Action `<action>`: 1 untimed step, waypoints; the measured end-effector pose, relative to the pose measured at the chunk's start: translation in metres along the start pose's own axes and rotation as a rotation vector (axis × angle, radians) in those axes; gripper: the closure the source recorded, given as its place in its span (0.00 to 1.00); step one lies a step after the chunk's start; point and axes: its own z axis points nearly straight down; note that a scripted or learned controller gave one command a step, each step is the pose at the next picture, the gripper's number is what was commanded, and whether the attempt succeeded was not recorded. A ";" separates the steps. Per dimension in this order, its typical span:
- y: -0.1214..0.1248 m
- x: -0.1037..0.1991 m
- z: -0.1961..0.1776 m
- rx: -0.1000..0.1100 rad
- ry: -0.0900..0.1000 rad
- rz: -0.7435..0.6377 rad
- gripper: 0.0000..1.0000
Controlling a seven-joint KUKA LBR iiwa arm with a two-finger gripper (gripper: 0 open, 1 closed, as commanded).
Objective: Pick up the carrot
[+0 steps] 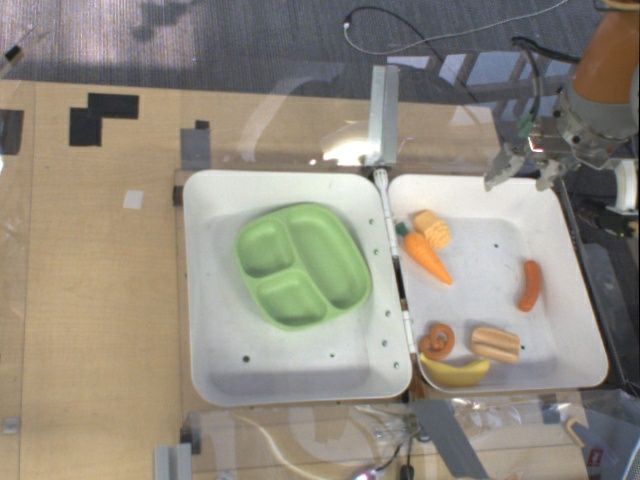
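Orange carrot (pixel 428 258) lies at the right bin's (pixel 575 298) left edge beside the corn (pixel 433 230), untouched; the tool (pixel 522 168), spread and holding nothing, hovers at the far rim and must descend leftward.

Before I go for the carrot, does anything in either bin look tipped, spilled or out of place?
Nothing stands out. The carrot lies flat in the right bin, against the corn piece. The sausage, bread roll, pretzel and banana rest inside too. The green divided plate sits level in the left bin.
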 end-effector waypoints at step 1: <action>-0.113 0.043 0.028 0.000 0.001 -0.133 0.00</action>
